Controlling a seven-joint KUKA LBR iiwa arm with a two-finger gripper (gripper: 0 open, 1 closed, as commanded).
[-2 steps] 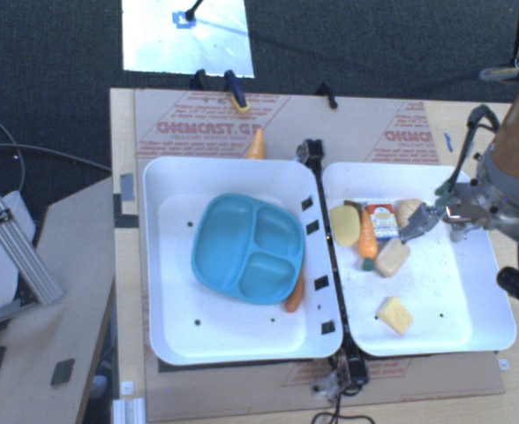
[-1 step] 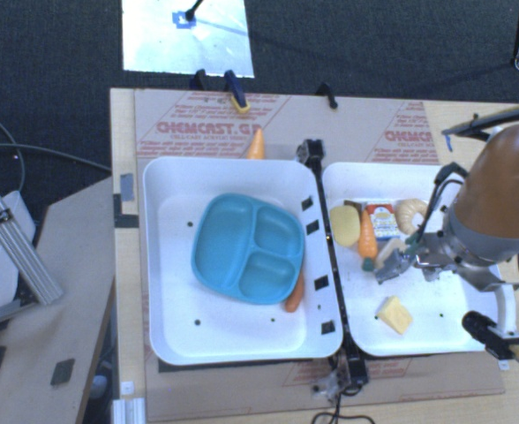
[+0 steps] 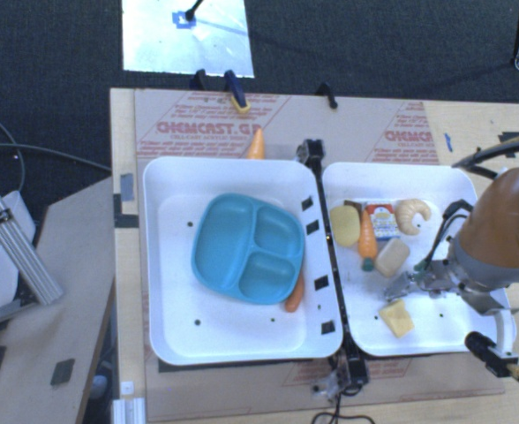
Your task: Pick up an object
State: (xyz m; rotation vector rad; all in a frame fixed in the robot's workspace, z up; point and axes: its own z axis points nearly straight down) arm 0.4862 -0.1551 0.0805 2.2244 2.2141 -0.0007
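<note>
Left bin (image 3: pixel 180 325) held 1 blue divided plate (image 3: pixel 247 247). Right bin (image 3: pixel 436 334) held a carrot (image 3: pixel 367 232), croissant (image 3: pixel 412 214) and cheese wedge (image 3: pixel 397 318). Hand (image 3: pixel 402 283) hovered inside; grip state indeterminable.

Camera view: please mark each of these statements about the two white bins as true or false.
1. The blue divided plastic plate lies in the left white bin. True.
2. The pale yellow cheese wedge lies on the blue plate. False: it lies in the right white bin, near its front edge.
3. An orange carrot lies in the right bin. True.
4. The tan croissant lies outside both bins. False: it is in the right bin.
5. The gripper is above the left bin. False: it is over the right bin.
</note>
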